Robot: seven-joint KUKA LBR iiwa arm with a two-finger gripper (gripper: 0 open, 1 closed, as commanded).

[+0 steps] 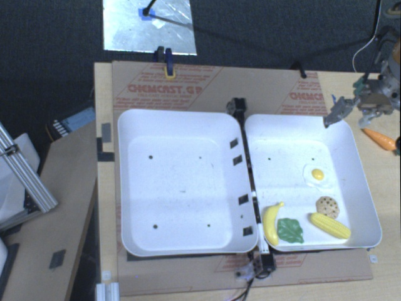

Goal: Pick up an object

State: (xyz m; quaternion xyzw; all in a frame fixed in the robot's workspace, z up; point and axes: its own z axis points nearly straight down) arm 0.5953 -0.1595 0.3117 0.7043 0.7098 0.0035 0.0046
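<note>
Hand: your hand (335,110) hangs over the far right corner of the right bin (285,127). I cannot tell how it is set, and you see nothing held in it.
Objects: all five lie in the near half of the right bin: a fried egg (317,175), a cookie (327,206), a corn cob (330,226), a banana (271,223) and a green leafy piece (290,231).
Direction: from the hand, every object lies toward the near side. The egg is the closest, almost straight nearward; the banana and the leafy piece are furthest, near and to the left.
Long axis: the corn cob runs from far-left to near-right. The banana runs mostly far to near, beside the divider.
In the way: the banana touches the leafy piece, and the cookie lies just beside the cob, so you have little room there. The egg lies apart but looks flat.
Other things: the left bin (135,168) and a carrot (380,138) on the bench (376,168), right of the bins.
</note>
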